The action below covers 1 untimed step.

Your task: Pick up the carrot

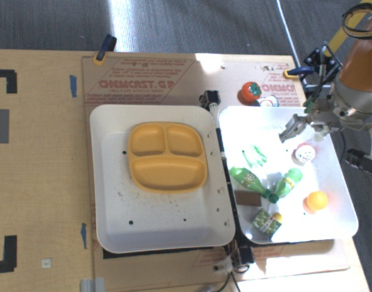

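Camera view: the small orange carrot (315, 201) is seen lying untouched at the lower right of the right-hand white bin (347, 227), so the pick is judged not yet begun. The grey two-finger gripper (290, 130) is poised at the frame's upper right, well apart from it; whether its fingers are spread cannot be told.

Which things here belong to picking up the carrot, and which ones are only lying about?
Job: gripper; orange piece, likely the carrot; right bin.
Lying about: plate; green bottles; tomato; left bin.
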{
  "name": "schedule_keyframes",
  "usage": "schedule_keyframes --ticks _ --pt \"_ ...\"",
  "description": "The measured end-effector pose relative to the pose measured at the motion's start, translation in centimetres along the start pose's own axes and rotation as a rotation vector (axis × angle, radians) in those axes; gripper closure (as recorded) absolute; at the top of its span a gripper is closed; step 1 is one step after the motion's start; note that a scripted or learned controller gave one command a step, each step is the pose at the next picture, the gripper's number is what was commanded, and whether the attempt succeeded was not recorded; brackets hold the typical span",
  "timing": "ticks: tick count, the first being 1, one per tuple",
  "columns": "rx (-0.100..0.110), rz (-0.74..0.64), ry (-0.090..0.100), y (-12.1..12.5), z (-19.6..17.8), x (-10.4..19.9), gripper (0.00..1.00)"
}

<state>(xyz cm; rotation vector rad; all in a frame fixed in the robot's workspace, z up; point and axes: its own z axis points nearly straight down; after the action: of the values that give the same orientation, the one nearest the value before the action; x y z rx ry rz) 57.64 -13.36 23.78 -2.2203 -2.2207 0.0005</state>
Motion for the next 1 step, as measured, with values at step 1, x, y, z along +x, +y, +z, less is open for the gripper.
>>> schedule_keyframes --ticks 1 --pt "-0.004 -0.032 -0.002 -4.64 13.41 1.24 0.0"
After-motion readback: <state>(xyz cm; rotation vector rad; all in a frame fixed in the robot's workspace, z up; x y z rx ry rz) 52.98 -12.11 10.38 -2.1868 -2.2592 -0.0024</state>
